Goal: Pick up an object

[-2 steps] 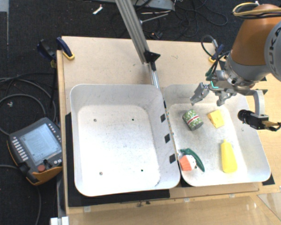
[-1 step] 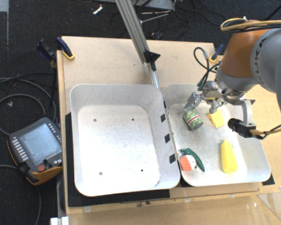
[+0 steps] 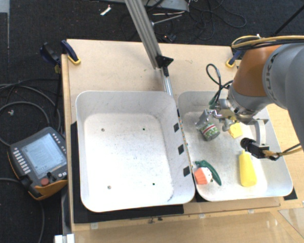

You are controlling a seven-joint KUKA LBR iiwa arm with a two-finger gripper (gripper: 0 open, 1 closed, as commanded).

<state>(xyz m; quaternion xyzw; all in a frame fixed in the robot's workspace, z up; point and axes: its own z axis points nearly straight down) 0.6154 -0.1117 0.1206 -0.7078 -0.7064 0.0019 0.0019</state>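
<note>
A pale wooden desk (image 3: 116, 65) stands on dark carpet and carries two shallow white bins side by side. Nearest the camera, in the right bin (image 3: 273, 189), lie a yellow oblong object (image 3: 247, 170) and, to its left, a small red-and-white object with a green leaf (image 3: 205, 173) near the bin's left wall. The left bin (image 3: 124, 151) sits alongside. Farther back in the right bin, a small yellow block (image 3: 236, 130) rests beside a round green-and-white can (image 3: 210, 131). The claw (image 3: 213, 119) hangs directly over that can; whether it is spread or pinching cannot be told. Beyond, a metal pole (image 3: 144, 27) slants across the desk.
</note>
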